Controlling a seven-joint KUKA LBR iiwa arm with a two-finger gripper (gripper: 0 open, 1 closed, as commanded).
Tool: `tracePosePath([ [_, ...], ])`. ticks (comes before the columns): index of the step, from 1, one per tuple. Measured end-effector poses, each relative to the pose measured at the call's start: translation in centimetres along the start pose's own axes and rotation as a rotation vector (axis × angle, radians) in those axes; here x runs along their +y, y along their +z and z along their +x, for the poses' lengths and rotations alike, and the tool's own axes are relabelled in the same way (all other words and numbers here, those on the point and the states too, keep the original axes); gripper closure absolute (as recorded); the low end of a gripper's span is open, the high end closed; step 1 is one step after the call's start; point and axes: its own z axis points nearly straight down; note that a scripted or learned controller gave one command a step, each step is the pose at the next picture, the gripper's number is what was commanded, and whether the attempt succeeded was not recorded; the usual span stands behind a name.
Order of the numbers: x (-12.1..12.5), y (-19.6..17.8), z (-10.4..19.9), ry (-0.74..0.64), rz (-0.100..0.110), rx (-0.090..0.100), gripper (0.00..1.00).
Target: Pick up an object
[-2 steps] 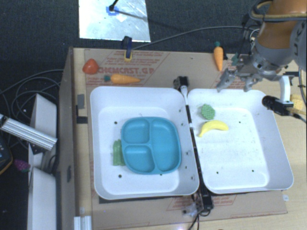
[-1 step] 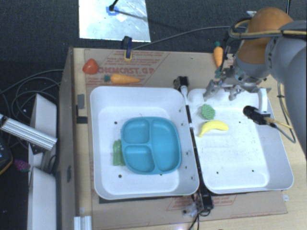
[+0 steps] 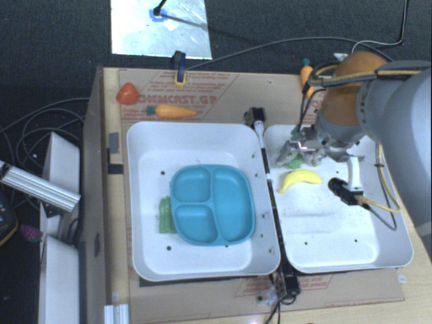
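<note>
A: How far along is the pick?

B: Not done, I'd judge. The gripper (image 3: 302, 147) hangs low in the right bin (image 3: 351, 248), upper right of frame, over something green (image 3: 293, 162); its grip I cannot tell.

A: And the bins?

B: A banana (image 3: 301, 179) lies free just below it. The left bin (image 3: 145, 181) holds a blue divided plate (image 3: 212, 204) and a green piece (image 3: 165, 216).

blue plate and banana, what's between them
In the camera view, the black divider where the two bins meet lies between the blue plate and the banana, with bare white bin floor on either side.
</note>
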Motion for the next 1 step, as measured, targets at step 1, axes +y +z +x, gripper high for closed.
tracePosePath([
  [1, 0.08, -1.12, -0.01, -0.001, -0.002, 0.0, 1.0],
])
